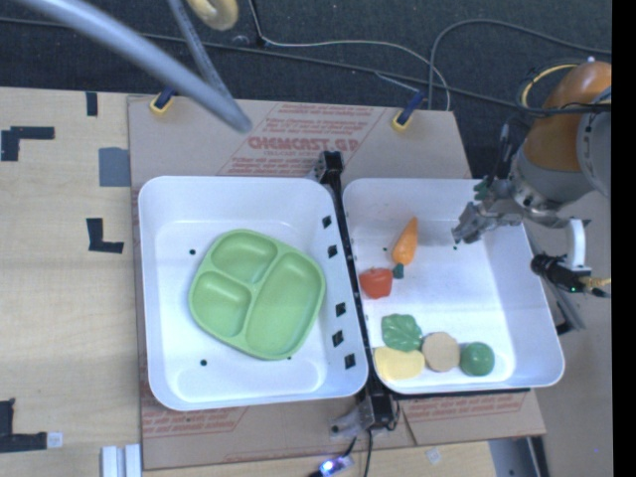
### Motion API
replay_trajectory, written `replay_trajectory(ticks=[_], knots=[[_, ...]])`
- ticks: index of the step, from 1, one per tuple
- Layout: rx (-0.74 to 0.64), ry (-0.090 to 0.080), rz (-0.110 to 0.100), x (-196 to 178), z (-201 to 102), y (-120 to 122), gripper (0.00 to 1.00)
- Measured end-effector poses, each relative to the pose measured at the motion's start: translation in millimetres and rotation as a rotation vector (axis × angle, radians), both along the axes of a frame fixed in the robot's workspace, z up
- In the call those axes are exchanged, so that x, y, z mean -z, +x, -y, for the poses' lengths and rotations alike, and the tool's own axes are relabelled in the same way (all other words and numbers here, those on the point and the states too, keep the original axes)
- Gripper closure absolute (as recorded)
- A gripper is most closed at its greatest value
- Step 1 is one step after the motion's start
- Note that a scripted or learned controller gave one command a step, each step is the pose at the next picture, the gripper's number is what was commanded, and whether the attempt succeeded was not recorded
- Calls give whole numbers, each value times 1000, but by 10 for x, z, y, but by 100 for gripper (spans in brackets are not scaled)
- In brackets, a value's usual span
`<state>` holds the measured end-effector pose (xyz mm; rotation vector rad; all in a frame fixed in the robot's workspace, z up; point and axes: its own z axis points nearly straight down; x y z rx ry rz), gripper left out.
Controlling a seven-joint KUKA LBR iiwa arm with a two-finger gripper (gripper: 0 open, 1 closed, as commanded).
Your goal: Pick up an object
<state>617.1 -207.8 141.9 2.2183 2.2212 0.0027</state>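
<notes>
The right bin [517, 296] holds an orange carrot [404, 239], a red tomato-like piece [376, 283], a green leafy piece [400, 330], a yellow piece [398, 364], a tan round piece [440, 351] and a green ball [477, 358]. My gripper [467, 230] hangs over the upper right part of that bin, to the right of the carrot and apart from it. Nothing shows between its dark tips.
The left bin [159, 266] carries a green divided plate [258, 293]. A black divider [343, 266] runs between the two bins. A grey pole [129, 38] slants across the upper left. Cables [437, 68] lie behind the bins.
</notes>
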Motion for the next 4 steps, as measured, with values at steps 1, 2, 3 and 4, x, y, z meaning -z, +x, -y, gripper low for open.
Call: replay_trajectory(ticks=[1, 2, 3, 4], knots=[[0, -1, 2, -555, -39, -81, 100], [0, 1, -2, -605, -44, -77, 100], [-3, 1, -5, -529, -537, -137, 100], [-5, 3, -4, -669, -1062, -206, 100]])
